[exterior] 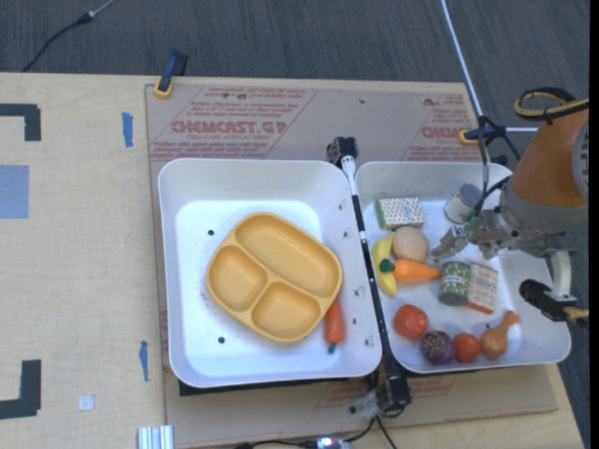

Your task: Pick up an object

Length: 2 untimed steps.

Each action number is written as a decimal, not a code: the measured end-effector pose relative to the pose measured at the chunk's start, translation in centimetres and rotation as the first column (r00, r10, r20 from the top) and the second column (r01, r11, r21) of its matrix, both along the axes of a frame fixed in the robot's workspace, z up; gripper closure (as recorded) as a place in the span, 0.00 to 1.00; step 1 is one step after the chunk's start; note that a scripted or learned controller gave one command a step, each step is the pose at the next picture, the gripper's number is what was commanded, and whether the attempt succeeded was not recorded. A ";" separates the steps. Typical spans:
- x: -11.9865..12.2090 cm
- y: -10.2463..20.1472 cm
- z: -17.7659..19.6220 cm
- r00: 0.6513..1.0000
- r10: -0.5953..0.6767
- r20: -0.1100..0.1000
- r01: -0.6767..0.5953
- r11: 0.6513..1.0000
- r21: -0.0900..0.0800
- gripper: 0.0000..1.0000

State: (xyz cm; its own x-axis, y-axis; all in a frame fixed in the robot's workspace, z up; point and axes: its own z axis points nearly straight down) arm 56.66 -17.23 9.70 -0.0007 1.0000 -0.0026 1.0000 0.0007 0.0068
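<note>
While two shallow white bins are sitting side by side on a brown board atop a pale wooden bench [75, 279], with dark grey carpet [281, 17] showing beyond, the grey arm with its orange band [552, 171] is reaching in from the right over the right bin [547, 349]. Its gripper [456, 241] is hanging low among the toy foods, next to a green can [455, 283]; whether its fingers are parted or closed cannot be told, and nothing is visibly caught between them. The left bin [182, 251] is holding one yellow divided tray [272, 277] and one carrot [334, 325] lying just beside it. The right bin is holding one patterned box [401, 211], one banana [381, 265], one potato [409, 243], one carrot [416, 270], two tomatoes [411, 321], one purple fruit [436, 346], one drumstick [499, 335] and one flat packet [484, 287].
</note>
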 end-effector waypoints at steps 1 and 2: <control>-0.1 5.9 -1.1 1.000 0.001 -0.005 -0.001 1.000 0.004 0.00; 0.0 5.7 0.0 1.000 0.000 -0.001 0.000 1.000 0.002 1.00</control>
State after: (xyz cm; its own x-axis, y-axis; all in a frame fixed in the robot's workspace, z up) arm 56.66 -11.49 9.73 -0.0005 1.0000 -0.0010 1.0000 0.0005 0.0063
